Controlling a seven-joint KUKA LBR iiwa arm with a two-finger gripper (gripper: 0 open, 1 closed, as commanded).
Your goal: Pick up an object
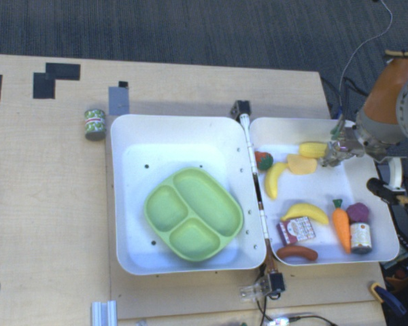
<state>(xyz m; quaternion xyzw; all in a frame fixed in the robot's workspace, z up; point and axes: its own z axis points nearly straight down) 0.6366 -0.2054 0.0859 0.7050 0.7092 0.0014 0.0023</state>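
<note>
While the gripper hangs over the right bin, jaw state unreadable
The yellow piece lies just beside it leftward, long axis left-right

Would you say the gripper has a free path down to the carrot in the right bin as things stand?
Probably yes. The carrot lies uncovered near the right bin's front, with the gripper above the back. The purple item and small bottle crowd its right side.

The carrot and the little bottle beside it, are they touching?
Touching. The camera view shows the carrot lying right against the bottle, with no white bin floor between them.
</note>
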